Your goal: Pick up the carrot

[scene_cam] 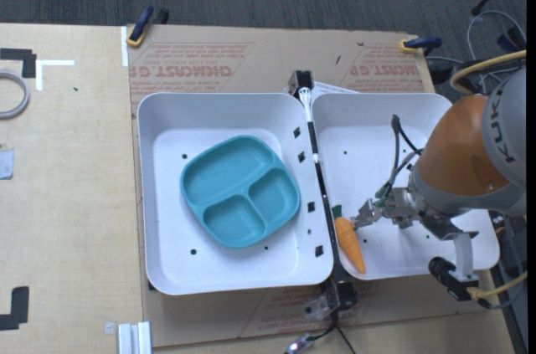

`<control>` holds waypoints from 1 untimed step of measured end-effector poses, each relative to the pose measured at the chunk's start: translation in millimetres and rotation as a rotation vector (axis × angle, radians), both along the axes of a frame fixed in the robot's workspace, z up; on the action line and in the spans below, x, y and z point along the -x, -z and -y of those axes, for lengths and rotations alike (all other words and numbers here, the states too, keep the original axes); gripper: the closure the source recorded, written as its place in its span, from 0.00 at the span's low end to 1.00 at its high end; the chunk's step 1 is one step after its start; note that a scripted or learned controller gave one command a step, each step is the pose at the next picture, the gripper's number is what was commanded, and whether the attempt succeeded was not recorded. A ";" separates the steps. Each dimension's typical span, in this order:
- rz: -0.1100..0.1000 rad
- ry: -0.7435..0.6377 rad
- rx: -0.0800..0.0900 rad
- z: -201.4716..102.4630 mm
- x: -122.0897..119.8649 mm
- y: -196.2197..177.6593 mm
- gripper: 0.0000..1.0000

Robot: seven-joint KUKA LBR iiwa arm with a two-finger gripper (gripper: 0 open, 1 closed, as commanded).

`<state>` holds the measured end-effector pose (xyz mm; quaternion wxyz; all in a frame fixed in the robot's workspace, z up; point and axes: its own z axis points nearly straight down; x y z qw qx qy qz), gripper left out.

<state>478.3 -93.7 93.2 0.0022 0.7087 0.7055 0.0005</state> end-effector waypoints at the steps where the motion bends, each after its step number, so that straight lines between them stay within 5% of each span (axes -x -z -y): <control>1: -0.003 -0.004 -0.002 -76.3 -52.5 -99.0 0.00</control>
